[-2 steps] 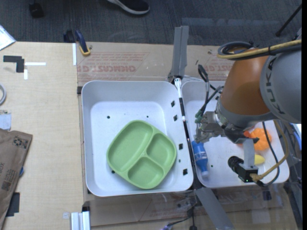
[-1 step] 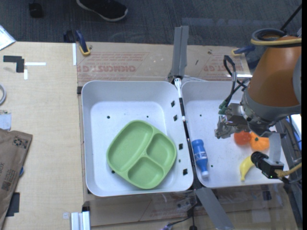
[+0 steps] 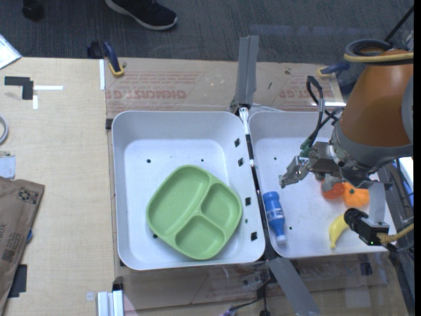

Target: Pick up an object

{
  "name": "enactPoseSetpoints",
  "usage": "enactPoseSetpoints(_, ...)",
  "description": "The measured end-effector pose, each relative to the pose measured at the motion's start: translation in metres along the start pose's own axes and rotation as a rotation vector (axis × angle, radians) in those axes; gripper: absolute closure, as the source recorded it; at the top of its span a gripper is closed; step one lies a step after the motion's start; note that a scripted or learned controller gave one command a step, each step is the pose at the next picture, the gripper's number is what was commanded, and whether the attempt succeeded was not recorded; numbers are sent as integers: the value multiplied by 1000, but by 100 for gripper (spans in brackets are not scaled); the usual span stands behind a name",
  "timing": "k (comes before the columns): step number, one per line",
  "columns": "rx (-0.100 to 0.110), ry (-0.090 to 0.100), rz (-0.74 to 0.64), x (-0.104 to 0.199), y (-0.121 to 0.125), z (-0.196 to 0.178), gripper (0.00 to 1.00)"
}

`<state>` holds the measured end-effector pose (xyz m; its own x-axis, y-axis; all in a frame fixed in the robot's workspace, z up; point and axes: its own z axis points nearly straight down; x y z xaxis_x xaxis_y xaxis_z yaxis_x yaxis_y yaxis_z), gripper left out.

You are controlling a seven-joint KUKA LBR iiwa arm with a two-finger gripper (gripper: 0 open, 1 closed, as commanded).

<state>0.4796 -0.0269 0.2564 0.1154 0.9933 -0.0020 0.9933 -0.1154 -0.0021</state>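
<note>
Two white bins on a pale wooden worktop, arm over the right one.
Nearest, a green three-part plate (image 3: 194, 211) lies in the left bin (image 3: 125, 176); the right bin (image 3: 263, 131) holds a blue bottle (image 3: 273, 216), a yellow banana (image 3: 337, 230) and an orange toy (image 3: 342, 191). The jaws (image 3: 291, 174) hang spread, gripping nothing. Behind, brown cardboard shows mirrored red lettering; beyond it, dark carpet and a black shoe (image 3: 141, 8).

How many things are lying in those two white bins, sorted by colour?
Green: 1, the divided plate in the left bin
Blue: 1, the bottle in the right bin
Orange: 1, the toy, partly hidden by the arm
Yellow: 1, the banana
Total: 4
</note>
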Motion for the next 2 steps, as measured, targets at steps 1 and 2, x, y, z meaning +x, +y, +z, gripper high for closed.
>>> enactPoseSetpoints(1, 2, 1, 9, -88, 47, 82, 0)
enactPoseSetpoints(2, -1, 1, -67, -136, 73, 153, 0)
